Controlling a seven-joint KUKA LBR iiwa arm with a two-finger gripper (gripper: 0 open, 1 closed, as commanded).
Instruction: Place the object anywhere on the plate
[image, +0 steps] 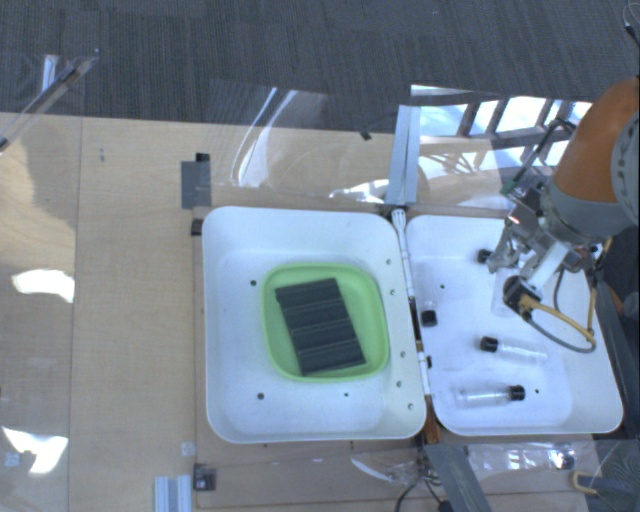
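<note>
a slanted overhead view of a wooden bench with two shallow white bins side by side. in the left white bin (230, 400) sits a square lime-green plastic plate (375, 310) with rounded corners. a dark grey ribbed rectangular block (319, 326) lies flat on the middle of the plate, turned slightly askew. a grey robot arm with an orange band reaches in from the right, its gripper (495, 257) low over the upper part of the right white bin (600, 400); whether it is open or closed cannot be told, and nothing is seen held. in that bin lie two clear plastic tubes with black caps, one (510, 348) near the middle, the other (488, 396) near the front, and a small black piece (428, 318) beside the divider.
</note>
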